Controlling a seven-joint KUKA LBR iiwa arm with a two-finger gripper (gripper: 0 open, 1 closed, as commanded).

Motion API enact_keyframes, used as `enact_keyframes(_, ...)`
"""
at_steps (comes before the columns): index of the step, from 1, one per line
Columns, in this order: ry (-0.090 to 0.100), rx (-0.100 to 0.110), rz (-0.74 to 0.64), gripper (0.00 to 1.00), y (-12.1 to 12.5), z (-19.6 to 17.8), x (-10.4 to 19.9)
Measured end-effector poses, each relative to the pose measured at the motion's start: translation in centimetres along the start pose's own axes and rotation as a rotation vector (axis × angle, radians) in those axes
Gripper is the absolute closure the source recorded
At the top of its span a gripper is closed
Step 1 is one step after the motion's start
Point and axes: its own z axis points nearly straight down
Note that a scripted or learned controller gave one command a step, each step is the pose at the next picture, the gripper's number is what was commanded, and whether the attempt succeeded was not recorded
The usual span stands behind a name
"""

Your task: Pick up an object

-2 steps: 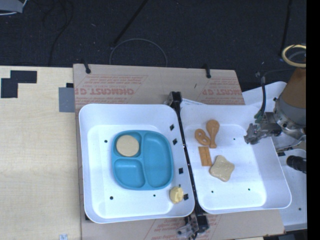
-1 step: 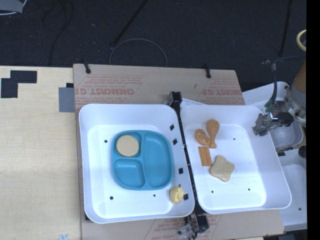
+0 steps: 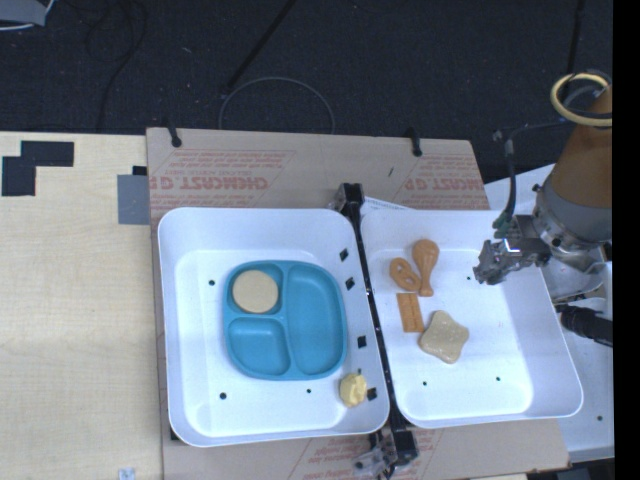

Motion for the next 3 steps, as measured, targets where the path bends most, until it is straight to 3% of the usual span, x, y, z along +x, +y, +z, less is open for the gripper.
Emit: enact_keyframes(3,-0.001,0.002,-0.001,1.0,-2.4,1.6,17.7)
